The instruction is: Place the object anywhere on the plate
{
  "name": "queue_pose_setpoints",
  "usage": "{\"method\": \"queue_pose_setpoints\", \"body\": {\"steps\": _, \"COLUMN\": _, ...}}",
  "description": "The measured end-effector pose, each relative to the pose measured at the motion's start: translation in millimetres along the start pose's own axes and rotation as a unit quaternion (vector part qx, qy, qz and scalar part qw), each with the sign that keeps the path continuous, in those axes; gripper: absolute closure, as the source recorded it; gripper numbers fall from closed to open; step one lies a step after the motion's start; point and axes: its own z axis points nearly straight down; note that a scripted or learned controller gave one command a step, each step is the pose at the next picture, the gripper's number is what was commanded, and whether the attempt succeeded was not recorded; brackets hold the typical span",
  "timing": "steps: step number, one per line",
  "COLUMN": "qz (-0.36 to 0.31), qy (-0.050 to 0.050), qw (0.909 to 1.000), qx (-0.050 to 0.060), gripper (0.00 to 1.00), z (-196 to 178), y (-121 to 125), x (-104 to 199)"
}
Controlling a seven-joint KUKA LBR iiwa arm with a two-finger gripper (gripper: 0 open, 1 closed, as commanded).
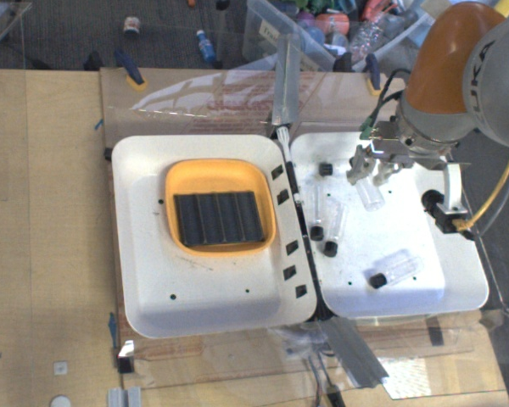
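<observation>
The pincer [366, 170] is seen over the upper part of the right bin [467, 287], hung from the grey arm [458, 58] that reaches in from the right. Its fingers are seen pointing downward, but whether they are spread or pressed together cannot be told from this slant. Just below the pincer a small clear bottle [371, 195] is seen, very close to the fingertips; it cannot be said whether it is pinched or merely lying on the bin floor beneath them. This bottle is judged to be the object meant by the task, since the pincer is set directly above it.

Further clear bottles with dark caps lie in the same bin: two [327, 219] to the lower left of the pincer, and one [394, 270] well below it (each lying on its side, presumably as dropped). A small dark cap [325, 169] sits to the pincer's left.

The orange plate [176, 185] is placed in the left bin [136, 295], well apart from the pincer and across the ridge between the bins. A dark ribbed block [219, 219] is already lying on it, so only the rim would be left free for a placement.
</observation>
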Motion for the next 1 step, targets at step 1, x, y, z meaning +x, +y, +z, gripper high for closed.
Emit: {"method": "queue_pose_setpoints", "body": {"steps": 1, "qz": -0.137, "qy": 0.000, "qw": 0.9906, "qx": -0.003, "gripper": 1.00, "z": 4.9, "y": 40.1, "x": 20.4}}
